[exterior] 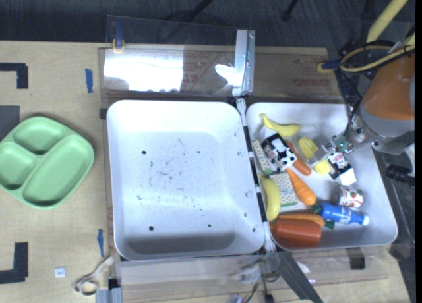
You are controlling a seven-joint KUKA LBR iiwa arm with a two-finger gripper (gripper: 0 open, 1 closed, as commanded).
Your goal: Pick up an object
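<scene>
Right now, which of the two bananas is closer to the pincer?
The banana at the top of the right bin is closer to the pincer. The other banana lies lower down, along the wall between the two bins.

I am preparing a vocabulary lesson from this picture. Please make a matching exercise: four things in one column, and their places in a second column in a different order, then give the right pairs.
Things:
1. green divided plate
2. blue bottle
3. banana
4. red sausage

Places:
A. back of the right bin, near its left wall
B. on the bench, left of both bins
C. front of the right bin, at its near wall
D. front right part of the right bin, lying on its side

Pairs: 1-B, 2-D, 3-A, 4-C
</scene>
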